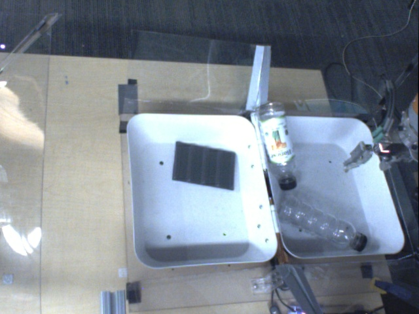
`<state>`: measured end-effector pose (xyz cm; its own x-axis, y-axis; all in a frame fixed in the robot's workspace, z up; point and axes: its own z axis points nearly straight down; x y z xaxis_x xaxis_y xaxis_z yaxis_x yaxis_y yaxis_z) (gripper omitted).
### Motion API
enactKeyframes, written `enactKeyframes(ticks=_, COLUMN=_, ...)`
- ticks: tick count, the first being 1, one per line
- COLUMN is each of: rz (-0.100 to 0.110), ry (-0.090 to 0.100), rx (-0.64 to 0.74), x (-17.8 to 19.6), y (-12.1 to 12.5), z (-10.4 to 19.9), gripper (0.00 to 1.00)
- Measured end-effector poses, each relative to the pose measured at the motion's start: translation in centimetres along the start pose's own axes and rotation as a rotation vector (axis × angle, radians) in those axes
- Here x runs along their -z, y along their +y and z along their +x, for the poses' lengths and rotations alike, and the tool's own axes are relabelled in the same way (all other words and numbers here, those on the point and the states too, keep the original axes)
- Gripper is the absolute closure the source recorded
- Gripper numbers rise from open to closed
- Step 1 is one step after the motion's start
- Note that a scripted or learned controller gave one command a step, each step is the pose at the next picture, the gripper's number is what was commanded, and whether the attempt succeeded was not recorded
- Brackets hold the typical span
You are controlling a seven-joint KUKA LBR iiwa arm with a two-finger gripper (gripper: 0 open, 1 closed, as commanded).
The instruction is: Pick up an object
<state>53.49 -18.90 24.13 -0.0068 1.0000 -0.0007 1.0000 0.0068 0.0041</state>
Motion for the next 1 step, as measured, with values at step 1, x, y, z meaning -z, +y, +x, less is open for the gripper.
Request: enactKeyframes(ticks=1, rz=0.002, ry=0.001, rx=0.154, x=-13.51, y=-4.56, z=7.86, gripper=0.00)
